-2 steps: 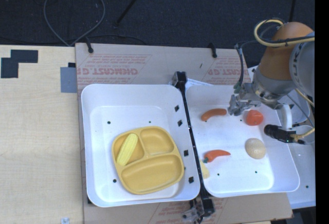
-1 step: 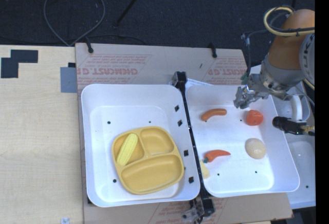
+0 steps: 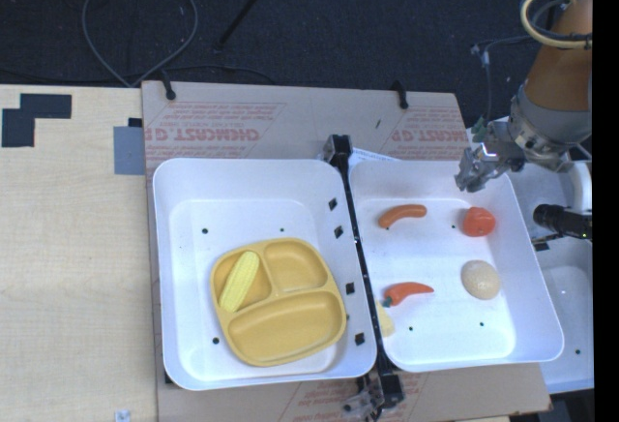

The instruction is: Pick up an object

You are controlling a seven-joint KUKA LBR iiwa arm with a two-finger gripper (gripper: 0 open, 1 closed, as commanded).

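Note:
The right bin [image 3: 522,338] holds a sausage [image 3: 401,214], a red tomato [image 3: 478,222], an orange-red chili pepper [image 3: 408,292], a pale egg-shaped object [image 3: 481,279] and a small yellow piece [image 3: 386,321] by its left wall. My gripper [image 3: 473,174] hangs over the bin's far right rim, above and just left of the tomato. Nothing shows between its fingers.
The left bin [image 3: 184,217] carries a yellow divided plate [image 3: 290,328] with a corn cob [image 3: 239,281] in its upper left compartment. A black divider [image 3: 350,246] runs between the bins. Cardboard lies under both, with a wooden bench to the left.

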